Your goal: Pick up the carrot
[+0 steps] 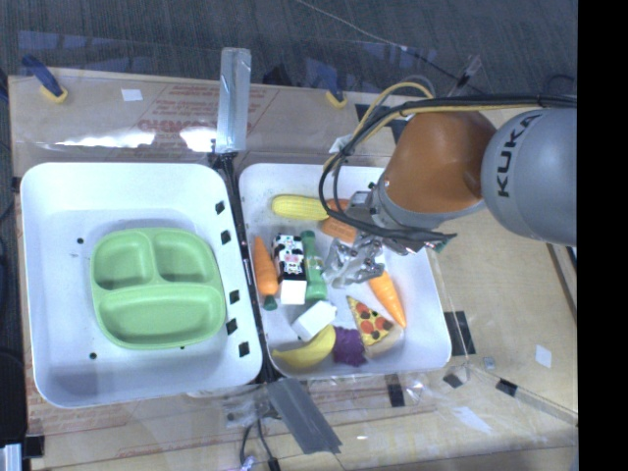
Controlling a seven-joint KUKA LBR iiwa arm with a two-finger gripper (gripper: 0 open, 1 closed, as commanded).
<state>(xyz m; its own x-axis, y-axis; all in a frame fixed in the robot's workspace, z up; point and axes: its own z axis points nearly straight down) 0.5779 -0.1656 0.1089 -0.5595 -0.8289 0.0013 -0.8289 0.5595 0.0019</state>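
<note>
A: Camera view from above: what's on the worktop [510,263]?

B: Two shallow white bins side by side. The left bin [49,263] holds a green divided plate [155,287] near its middle. The right bin [427,292] is crowded with toy food.

A: Where's the carrot?

B: Two orange pieces look like carrots. One carrot [264,266] lies along the right bin's left edge, lengthwise, just beside the divider between the bins. A second carrot [389,297] lies tilted near the bin's right edge, just above a pizza slice [371,322]. I can't say which one the task means.

A: And the arm?

B: It comes in from the right, grey with an orange band [437,165], and hangs over the upper middle of the right bin. The pincer [353,263] points down between the two carrots, near the second one's top end.

A: Is it grasping anything?

B: I cannot tell; its metal parts blur together and nothing shows clearly held.

A: What else is in that bin?

B: A corn cob [299,206] near the far edge, a green bottle [312,268], a small black-and-white toy [287,253], a white block [315,317], a banana [306,348] and a purple piece [347,344] along the near edge.
</note>
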